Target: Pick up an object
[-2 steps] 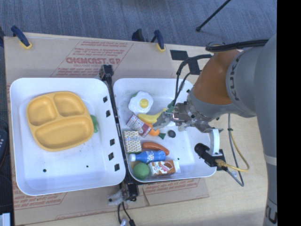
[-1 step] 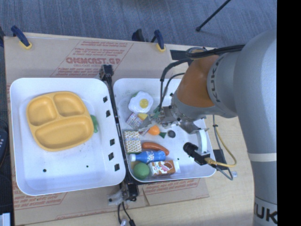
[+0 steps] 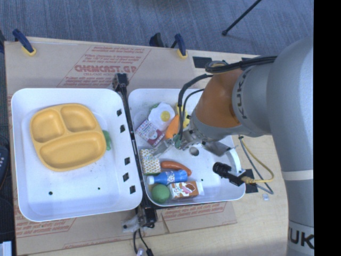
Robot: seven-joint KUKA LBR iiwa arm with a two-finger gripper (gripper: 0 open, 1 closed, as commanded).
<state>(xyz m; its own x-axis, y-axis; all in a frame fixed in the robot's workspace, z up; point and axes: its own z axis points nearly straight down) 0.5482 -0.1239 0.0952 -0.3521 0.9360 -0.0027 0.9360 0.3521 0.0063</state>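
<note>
A yellow divided plate [image 3: 67, 136] fills the left bin [image 3: 21, 196], toys crowd the right bin [image 3: 226, 192], and the gripper [image 3: 180, 141] hangs low beside an orange carrot [image 3: 173, 126], its grasp unreadable, so nothing looks lifted yet.

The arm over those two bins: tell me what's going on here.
The grey arm reaches in from the right and hangs over the right bin, its end effector low among a pile of toy food. Nearby lie a fried egg, a carrot, a hot dog, a small bottle and a green ball. Nothing looks lifted yet. The left bin holds a yellow divided plate.
</note>
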